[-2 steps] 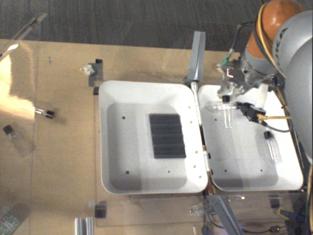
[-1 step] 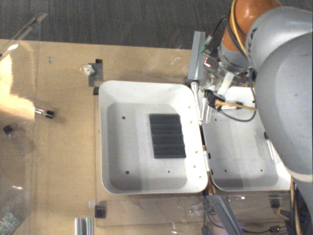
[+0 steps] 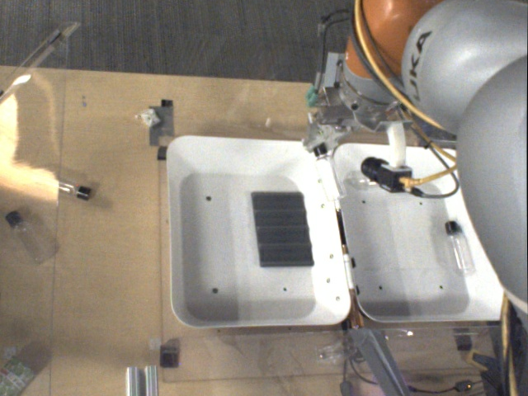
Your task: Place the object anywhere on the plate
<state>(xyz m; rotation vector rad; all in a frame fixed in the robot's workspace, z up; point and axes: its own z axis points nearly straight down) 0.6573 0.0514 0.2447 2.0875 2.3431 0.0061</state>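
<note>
In the right white bin (image 3: 412,299) lies a little clear bottle (image 3: 459,247). You can see through it, so it looks pale against the white floor. It has a small black cap on the end that points to the far side of the bin. The bottle lies flat on its side, close to the right wall of that bin. The big grey arm (image 3: 478,73) with its orange band sits just beside it in the view.

The hand (image 3: 330,134) is up at the far edge of the bins, over the place where the two bins meet. It is a bunch of grey metal parts under the orange band. I cannot tell if the hand is wide or narrow from here. Nothing can be seen held in it. A black part with a yellow wire (image 3: 388,174) hangs near it, over the far end of the right bin.

The bottle is well apart from the hand. It lies to the right of the hand and nearer to the front of the bin.

The plate (image 3: 282,228) is a dark grey block with ridges across it. It lies flat in the middle of the left white bin (image 3: 186,246), and the bottle is not on it.

On the brown surface (image 3: 91,304) to the left lie two more small clear bottles (image 3: 74,190).
</note>
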